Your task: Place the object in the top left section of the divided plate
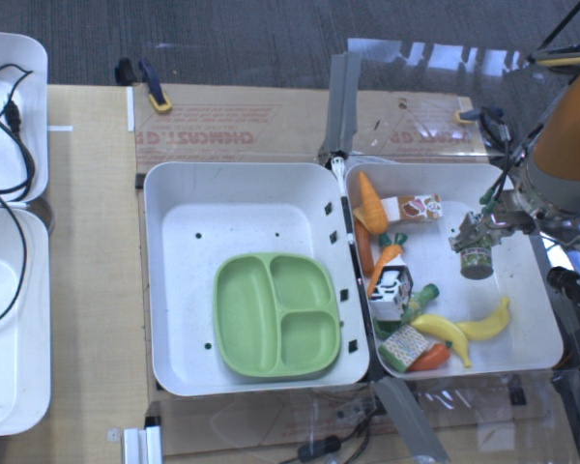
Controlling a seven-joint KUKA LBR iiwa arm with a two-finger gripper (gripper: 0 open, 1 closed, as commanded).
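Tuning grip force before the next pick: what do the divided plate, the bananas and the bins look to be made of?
Divided plate: likely matte moulded plastic, uniform pale green, soft rounded ridges. Bananas: probably plastic toy fruit, even yellow with a slight sheen. Bins: seemingly thin formed white plastic, smooth with rounded corners.

You see a pale green plate in a white bin, yellow bananas, orange carrots.

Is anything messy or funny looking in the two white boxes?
A bit. The toy food in the right bin is heaped against its left wall: carrots, bananas and small cartons lie tilted on each other. The green divided plate sits flat in the left bin.
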